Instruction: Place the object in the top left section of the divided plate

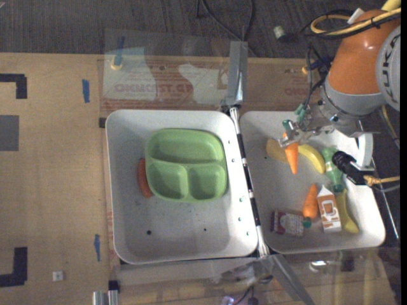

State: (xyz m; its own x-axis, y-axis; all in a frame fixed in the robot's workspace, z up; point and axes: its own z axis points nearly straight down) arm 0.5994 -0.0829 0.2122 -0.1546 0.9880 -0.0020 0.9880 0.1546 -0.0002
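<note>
Take the green divided plate (186, 164) as your reference; it sits in the upper middle of the left bin (127, 234), with its one large section toward the far side and two smaller sections toward you.

Nearest to you, right of the plate in the right bin (375, 234), you see a small red packet (287, 223), an orange-and-white carton (328, 211), a small carrot (310, 202) and a yellow banana-like piece (346, 213).

Touching the plate's left edge, an orange-red sausage-shaped object (144, 177) lies on the bin floor.

Farther right of the plate, you find a second carrot (292, 158), a pale yellow piece (275, 150) beside it, a banana (311, 158) and a green item (331, 164).

The gripper (292, 132) stands directly above that second carrot, whose broad end meets the fingers. The jaws appear clamped on it, though the view is too coarse to be sure.

All plate sections hold nothing.
</note>
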